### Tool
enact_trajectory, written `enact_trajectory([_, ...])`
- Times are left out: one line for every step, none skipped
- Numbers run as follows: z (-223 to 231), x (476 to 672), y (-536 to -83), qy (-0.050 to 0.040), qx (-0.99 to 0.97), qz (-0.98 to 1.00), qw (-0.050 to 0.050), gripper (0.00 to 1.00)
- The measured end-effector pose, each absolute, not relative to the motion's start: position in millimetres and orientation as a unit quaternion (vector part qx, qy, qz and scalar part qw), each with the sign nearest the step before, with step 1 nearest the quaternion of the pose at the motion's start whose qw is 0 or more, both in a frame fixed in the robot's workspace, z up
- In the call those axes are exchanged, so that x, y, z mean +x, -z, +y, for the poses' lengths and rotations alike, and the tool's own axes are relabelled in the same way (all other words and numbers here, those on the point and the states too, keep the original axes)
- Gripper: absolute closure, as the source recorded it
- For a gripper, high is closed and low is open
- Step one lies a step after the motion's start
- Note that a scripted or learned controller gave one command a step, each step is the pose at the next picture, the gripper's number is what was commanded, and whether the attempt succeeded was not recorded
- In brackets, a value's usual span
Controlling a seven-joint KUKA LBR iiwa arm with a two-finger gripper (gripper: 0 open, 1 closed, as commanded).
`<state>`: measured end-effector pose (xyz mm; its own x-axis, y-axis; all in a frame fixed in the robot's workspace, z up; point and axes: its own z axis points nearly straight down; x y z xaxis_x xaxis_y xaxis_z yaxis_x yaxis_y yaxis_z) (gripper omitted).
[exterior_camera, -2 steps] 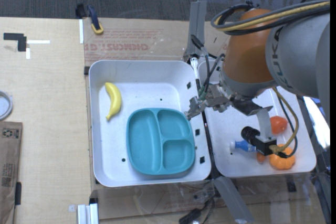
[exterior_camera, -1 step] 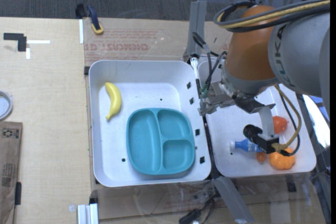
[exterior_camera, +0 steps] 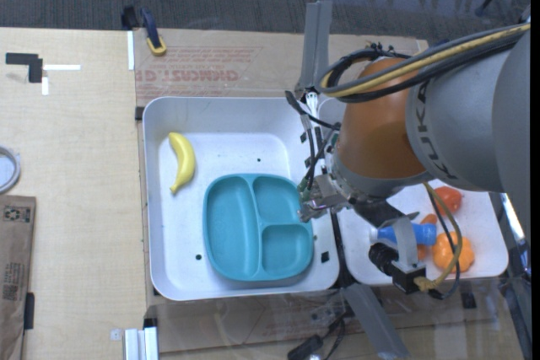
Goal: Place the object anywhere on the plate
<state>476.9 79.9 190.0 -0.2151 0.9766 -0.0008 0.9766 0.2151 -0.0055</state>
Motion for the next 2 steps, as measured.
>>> enact_trajectory([38.5,548.7,-190.5,-0.0017,-0.657,-0.754,0.000,1.00])
enact_trajectory([38.6,548.7,-190.5,-0.0018,-0.656,-0.754,0.000,0.00])
